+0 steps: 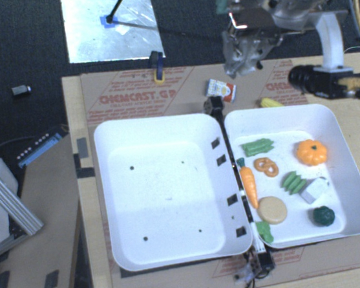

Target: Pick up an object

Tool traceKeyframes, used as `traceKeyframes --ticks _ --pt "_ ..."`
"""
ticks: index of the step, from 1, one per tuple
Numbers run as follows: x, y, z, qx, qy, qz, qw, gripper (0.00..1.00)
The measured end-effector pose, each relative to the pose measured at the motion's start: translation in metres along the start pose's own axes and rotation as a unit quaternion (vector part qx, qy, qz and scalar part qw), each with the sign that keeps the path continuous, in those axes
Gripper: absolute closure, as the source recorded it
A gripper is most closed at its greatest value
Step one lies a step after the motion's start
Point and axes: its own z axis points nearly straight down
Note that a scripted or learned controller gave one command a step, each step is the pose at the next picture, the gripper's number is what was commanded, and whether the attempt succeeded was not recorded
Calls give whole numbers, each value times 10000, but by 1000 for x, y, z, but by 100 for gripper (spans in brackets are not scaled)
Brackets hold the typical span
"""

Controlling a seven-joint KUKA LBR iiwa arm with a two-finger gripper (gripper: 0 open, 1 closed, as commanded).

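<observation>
My claw (242,57) hangs high up, past the far edge of the right bin (346,146), over the brown cardboard (135,95). It has nothing in it. I cannot tell how wide it is open, because it is small and blurry from here.

All the toys I could pick up sit together in the right bin. I think they are there so I can reach them from my side. The left bin (162,188) is white and smooth with low walls, a good spot to drop something later.

The orange pumpkin (311,152) is round and bumpy, and sits alone near the far right (an easy one to grab, I think). The carrot (248,187) is long and thin and lies right by the wall between the bins, so it may be hard to pinch. The pretzel (266,166) is flat and has holes. The tan cookie (272,210) is round and flat. The dark green broccoli (323,215) is lumpy. The green bean pod (258,146) is long and flat.

I have not picked anything yet.
</observation>
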Motion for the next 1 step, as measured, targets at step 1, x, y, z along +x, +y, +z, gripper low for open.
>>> traceKeyframes --ticks 1 --pt "40 -14 0 1 -1 4 10000 100"
